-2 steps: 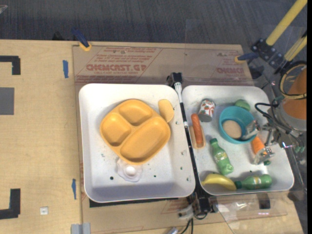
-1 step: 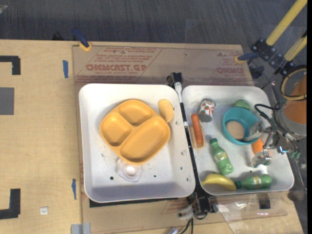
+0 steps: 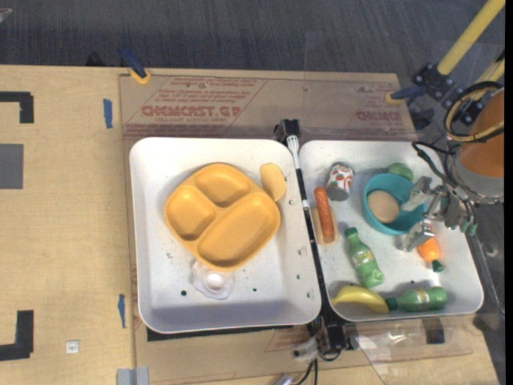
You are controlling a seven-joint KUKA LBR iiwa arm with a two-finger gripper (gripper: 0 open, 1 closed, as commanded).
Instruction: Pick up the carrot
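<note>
Tool point(image 3: 423, 229) fingers stand a little apart in the right bin point(image 3: 473, 283), just above the small orange carrot point(image 3: 430, 252), perhaps touching it; nothing is clearly gripped between them.

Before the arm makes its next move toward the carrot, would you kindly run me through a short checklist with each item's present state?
1. Carrot in sight, in the right bin near its right side: ok.
2. Gripper positioned close to the carrot, just above it in the camera view: ok.
3. Carrot between the gripper's fingers: cannot tell.
4. Teal bowl clear of the gripper: not ok; they overlap in the view.
5. Green bottle apart from the carrot: ok.
6. Nothing lying on top of the carrot: ok.
</note>
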